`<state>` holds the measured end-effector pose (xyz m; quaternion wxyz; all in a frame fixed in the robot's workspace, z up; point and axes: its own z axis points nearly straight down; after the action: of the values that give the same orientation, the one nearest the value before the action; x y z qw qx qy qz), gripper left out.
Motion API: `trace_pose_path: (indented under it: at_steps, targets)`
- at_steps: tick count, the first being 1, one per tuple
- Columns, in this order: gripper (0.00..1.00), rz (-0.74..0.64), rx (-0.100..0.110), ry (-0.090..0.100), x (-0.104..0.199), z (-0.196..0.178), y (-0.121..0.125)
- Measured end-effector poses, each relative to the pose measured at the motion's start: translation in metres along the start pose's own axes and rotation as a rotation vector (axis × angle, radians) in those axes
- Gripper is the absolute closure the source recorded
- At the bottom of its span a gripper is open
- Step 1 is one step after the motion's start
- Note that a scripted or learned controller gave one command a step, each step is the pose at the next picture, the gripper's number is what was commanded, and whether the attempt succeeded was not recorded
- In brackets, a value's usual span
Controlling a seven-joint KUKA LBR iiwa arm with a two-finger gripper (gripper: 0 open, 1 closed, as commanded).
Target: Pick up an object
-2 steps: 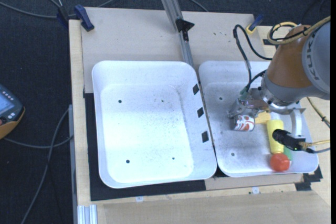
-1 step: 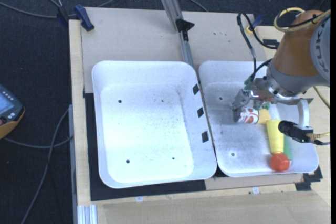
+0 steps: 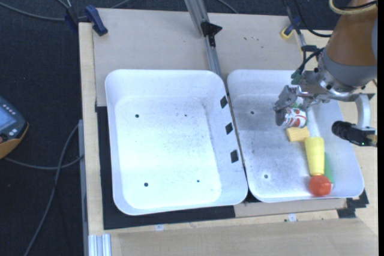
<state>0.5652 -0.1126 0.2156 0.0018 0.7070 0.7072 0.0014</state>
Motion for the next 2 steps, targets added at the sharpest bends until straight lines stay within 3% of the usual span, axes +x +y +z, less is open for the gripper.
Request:
trace_pose_path:
  at_steps: [1,2]
  targets:
    - [1.00,0.000,0.002,0.000,-0.003,-0.046,-0.007]
    - [1.00,0.000,0.003,0.000,-0.003,-0.063,-0.007]
